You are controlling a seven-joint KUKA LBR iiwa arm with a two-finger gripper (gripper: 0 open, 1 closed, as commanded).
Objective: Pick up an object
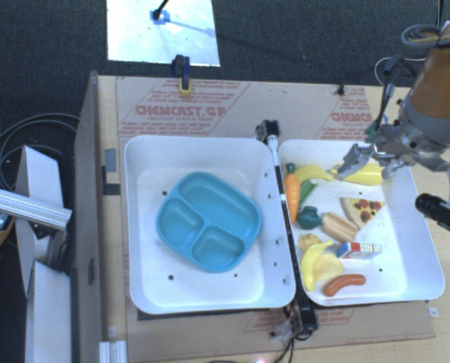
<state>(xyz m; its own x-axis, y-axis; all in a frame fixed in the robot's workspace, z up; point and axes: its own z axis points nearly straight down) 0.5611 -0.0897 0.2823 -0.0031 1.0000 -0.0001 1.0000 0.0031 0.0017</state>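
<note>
Camera view: grey two-finger gripper [358, 161] hovered at one o'clock over right white bin [417, 237], grip state unclear; yellow plastic banana [364, 175] just beside, orange plastic carrot [292, 196] toward nine.

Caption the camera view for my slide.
Gripper over toy food in the right bin; blue plate in the left bin.

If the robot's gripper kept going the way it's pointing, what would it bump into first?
Probably the yellow banana. The gripper points down and left into the right bin, with its tip already at the banana's end. How high it hangs above is hard to judge.
</note>
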